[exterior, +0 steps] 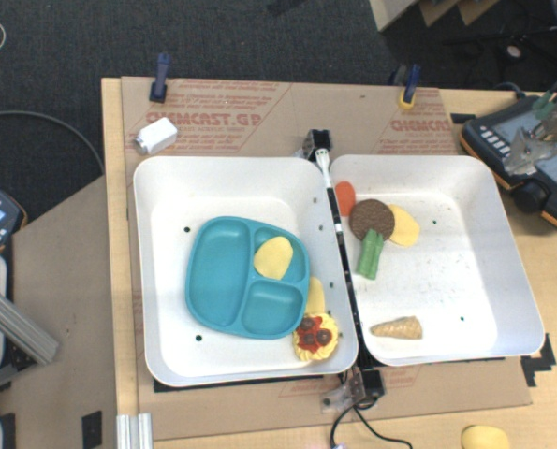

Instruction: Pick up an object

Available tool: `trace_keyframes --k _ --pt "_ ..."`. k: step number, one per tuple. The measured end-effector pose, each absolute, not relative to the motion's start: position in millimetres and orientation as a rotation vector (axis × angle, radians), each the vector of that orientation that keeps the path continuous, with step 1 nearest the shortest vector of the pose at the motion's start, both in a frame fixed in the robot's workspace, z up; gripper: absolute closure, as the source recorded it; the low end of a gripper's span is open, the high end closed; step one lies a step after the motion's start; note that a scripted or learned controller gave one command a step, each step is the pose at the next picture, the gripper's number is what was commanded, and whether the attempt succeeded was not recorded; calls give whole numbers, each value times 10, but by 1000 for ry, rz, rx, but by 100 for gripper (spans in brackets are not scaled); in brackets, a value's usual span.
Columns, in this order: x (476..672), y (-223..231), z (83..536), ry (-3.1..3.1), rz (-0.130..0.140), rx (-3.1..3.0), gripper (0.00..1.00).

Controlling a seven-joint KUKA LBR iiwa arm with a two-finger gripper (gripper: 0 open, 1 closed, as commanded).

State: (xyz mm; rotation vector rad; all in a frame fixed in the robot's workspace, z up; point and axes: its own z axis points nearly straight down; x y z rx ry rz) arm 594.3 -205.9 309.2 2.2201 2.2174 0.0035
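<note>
Clearly reachable, the green block (370, 254) lies in the right bin (465, 279) near its left wall, long axis running top to bottom of the frame, while the end effector's state cannot be told.

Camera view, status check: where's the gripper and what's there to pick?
Blue tray in left bin holds yellow piece. Brown disc, green piece, cone in right bin.
</note>
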Motion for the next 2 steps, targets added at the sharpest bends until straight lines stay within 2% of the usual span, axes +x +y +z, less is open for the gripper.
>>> trace_keyframes --k 1,2 --pt "6688 -2238 2480 2222 0 2216 100" --pt "6615 -2233 2207 2223 -3 2223 100"
